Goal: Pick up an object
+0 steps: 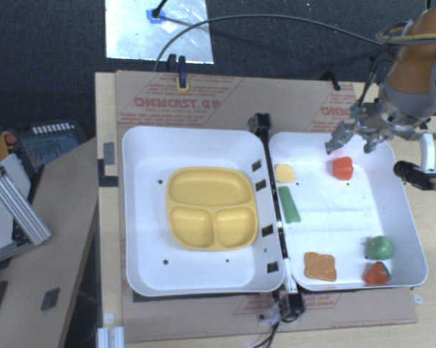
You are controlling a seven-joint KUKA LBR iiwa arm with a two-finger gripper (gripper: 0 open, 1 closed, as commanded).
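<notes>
Camera view has the claw (354, 140) spread open and empty above the right bin's (399, 201) far end, the orange-red toy pepper (342, 168) lying just below it, so a slightly off-centre descent could nudge that small piece aside rather than trap it.

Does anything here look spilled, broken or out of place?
Nothing stands out. The yellow tray lies flat in the left bin, and the small items, like the green stick, lie loose in the right bin.
</notes>
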